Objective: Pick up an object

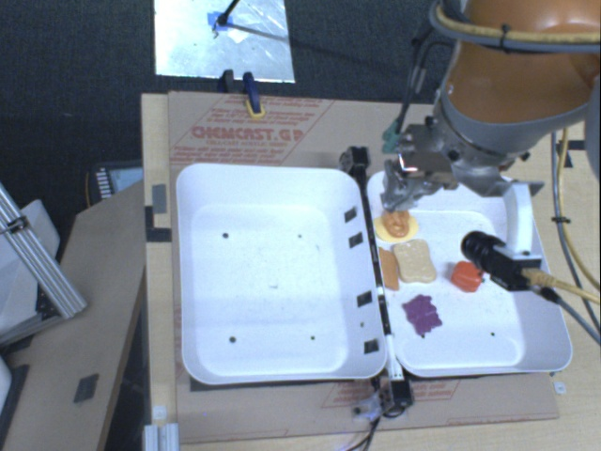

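Note:
The right bin (488,346) holds several toy foods: a yellow-orange round piece (397,225), a tan bread slice (415,261), a thin orange stick (389,269) by the left wall, a purple grape bunch (423,314) and a red-orange piece (466,276). My gripper (400,197) hangs low over the bin's back left, its tips just above the yellow-orange round piece. Nothing shows between its tips. The arm's orange band (526,36) covers the bin's back right.
The left bin (272,271) lies beside it, past a black hinged divider (366,242). A black cylinder with a cable (498,256) juts over the right bin next to the red-orange piece. A shiny sheet (223,24) lies behind the bench.

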Motion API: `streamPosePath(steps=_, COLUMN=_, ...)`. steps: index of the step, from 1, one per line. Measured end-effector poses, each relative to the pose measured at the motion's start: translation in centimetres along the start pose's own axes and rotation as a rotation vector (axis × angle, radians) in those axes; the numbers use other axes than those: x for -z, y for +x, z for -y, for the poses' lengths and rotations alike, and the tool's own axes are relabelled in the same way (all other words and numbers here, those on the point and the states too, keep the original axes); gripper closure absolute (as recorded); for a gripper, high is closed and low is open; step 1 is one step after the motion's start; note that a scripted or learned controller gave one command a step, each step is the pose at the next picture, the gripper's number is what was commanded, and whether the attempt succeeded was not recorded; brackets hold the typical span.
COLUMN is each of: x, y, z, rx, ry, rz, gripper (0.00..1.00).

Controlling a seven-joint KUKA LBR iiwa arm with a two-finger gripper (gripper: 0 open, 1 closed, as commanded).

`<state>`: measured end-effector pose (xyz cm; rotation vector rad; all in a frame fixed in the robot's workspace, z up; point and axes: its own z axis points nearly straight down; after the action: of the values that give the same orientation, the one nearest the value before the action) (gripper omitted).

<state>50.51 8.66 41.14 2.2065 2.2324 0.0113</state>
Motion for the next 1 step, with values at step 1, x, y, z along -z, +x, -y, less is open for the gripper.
streamPosePath(steps=1, x=9.95, y=4.09, z=1.8, rx=-0.002, ry=-0.005, rz=-0.002, gripper=1.0)
